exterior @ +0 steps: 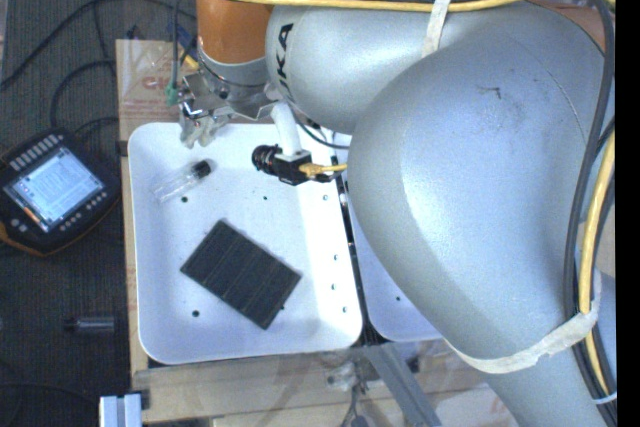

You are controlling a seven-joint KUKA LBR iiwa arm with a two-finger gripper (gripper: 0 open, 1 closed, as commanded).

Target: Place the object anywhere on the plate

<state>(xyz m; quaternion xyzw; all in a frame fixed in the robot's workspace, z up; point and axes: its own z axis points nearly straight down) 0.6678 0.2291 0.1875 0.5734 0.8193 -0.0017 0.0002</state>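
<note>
clear tube (182, 179) with black cap lies in left bin (150, 315), near the dark plate (241, 273). gripper (200, 127) hovers just above, empty; open or closed, i cannot tell. better descend straight over its middle.

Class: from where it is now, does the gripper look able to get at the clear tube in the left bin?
Probably yes: the gripper hangs just above the tube, with bare bin floor between.

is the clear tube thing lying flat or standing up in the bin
Lying flat. The clear tube rests on its side on the left bin floor, dark cap pointing up-right, away from the dark plate.
</note>
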